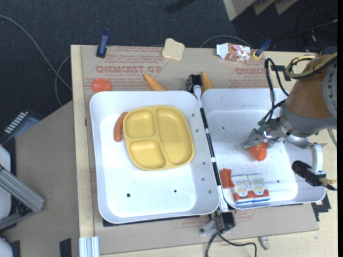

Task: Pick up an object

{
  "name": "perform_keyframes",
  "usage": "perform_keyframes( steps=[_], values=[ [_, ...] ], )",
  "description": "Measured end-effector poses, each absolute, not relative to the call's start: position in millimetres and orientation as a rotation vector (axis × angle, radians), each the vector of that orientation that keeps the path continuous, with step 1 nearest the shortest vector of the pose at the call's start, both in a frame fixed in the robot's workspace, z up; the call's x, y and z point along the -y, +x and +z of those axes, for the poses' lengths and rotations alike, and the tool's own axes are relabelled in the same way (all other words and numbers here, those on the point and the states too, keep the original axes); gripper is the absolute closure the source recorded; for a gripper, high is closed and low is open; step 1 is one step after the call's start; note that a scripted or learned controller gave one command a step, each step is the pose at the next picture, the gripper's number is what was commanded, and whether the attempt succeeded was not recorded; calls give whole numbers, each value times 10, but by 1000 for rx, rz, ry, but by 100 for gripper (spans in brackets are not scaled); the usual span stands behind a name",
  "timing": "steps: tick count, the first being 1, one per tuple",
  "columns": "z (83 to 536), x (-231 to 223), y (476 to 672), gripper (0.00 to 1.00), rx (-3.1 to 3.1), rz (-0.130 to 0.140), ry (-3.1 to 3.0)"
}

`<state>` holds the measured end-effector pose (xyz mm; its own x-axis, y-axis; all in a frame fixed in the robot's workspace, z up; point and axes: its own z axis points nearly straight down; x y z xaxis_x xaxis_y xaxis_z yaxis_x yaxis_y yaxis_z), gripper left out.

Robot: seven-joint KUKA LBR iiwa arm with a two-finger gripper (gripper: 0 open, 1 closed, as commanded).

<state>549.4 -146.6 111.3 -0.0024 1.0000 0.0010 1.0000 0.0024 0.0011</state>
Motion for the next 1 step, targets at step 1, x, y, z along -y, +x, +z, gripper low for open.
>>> perform_keyframes(
  steps=[1],
  values=[
    [1856, 577, 6435, 100, -2224, 4, 2217]
  ],
)
